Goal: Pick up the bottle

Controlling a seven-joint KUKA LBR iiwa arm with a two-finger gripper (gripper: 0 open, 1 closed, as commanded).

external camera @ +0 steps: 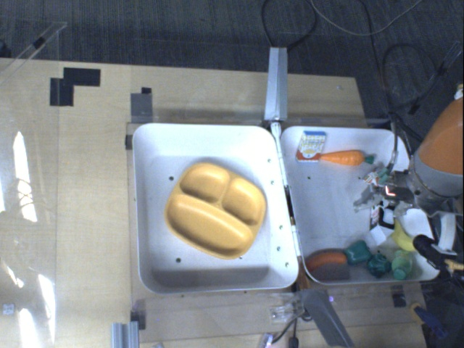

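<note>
Overhead view of the bench with two white bins side by side; the arm, grey with an orange band, enters from the right edge and carries the gripper above the right bin, close to that bin's right wall; whether the gripper is open or closed cannot be told, since its metal parts blur together, and nothing can be made out in its grasp

Just below the gripper in the view, toward the near edge, lies a yellow item; further the same way, in the bin's near right corner, stands what appears to be the bottle, small and green, its outline too blurred to be sure of; it is apart from the gripper; two teal pieces lie just to the left of it, and a brown and red item rests beyond them against the near wall

Up and to the left of the gripper, near the far wall, lies a carrot on its side, orange with a green end pointing toward the arm; a small white packet touches its other end

Well to the left of the gripper, the left bin holds a large yellow loaf-shaped form near its middle; black cables loop on the dark floor beyond the bench
</note>
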